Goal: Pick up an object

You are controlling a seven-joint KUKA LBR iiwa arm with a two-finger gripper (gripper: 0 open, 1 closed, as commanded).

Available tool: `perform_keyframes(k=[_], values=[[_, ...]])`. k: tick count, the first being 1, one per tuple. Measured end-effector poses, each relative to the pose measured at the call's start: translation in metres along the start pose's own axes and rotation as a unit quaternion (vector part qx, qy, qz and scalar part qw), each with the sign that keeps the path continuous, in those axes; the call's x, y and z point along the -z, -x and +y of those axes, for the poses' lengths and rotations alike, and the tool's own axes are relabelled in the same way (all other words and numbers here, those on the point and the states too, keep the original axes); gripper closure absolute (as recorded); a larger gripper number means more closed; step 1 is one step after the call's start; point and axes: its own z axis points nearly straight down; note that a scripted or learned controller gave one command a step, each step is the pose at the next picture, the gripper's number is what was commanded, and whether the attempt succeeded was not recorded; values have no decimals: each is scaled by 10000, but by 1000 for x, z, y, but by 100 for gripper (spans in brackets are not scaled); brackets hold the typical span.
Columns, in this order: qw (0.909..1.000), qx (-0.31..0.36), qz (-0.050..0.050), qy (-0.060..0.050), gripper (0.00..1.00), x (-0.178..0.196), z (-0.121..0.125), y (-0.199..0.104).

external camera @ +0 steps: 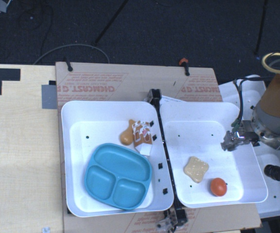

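Note:
The right bin (pixel 198 115) holds a pale beige slice-shaped piece (pixel 196 169) and a small red-orange ball like a tomato (pixel 218 187) near its front right corner. In the left bin (pixel 77 130) lie a blue divided plate (pixel 118 175) and a brown and white toy (pixel 137 133) by the divider. My gripper (pixel 231 142) hangs over the right side of the right bin, up and to the right of the beige piece, with nothing seen between its fingers. The arm's orange band (pixel 276 96) rises at the right edge.
A black clamp strip (pixel 162 149) runs between the two bins. Cardboard (pixel 130 84) lies under and behind the bins. A light wooden bench top (pixel 18 149) spreads to the left. Cables (pixel 239 98) hang near the wrist.

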Motion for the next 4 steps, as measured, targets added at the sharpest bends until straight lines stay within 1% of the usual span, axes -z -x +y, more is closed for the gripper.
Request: perform_keyframes(k=[1, 2, 3, 4], values=[[10000, 3, 6, -18, 100, 15, 0, 1], [10000, 22, 17, -23, 100, 21, 13, -52], [10000, 24, 16, -24, 100, 28, 18, -107], [10000, 16, 14, -40, 100, 14, 17, -162]])
